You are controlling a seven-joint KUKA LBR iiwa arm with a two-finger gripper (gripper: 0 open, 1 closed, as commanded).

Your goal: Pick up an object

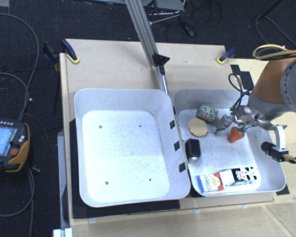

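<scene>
Orange-red object is seen in the right bin, upper middle, just beside and right of the gripper. Gripper state cannot be told. A short shift rightward is judged necessary; tan disc lies left.

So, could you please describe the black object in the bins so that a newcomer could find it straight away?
Start at the right-hand bin of the two white bins. Along its left wall, about halfway down, lies a small black block, just below the round tan disc and above the long milk carton. It is the one dark, boxy item among coloured things.
</scene>
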